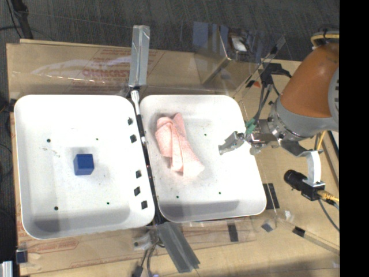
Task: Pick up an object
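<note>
Two shallow white bins are sitting side by side on a tan surface [288, 224], seen from above. A crumpled pink cloth [176, 146] is lying in the right bin [230, 203], left of its middle; a small blue cube [84, 163] is resting in the left bin [34, 212]. The grey and orange arm [308, 91] is reaching in from the right, its tool [230, 144] hovering over the right bin, well apart from the cloth; whether it is apart or together I cannot tell. A good grasp probably means centring over the cloth's thickest fold before descending.
</note>
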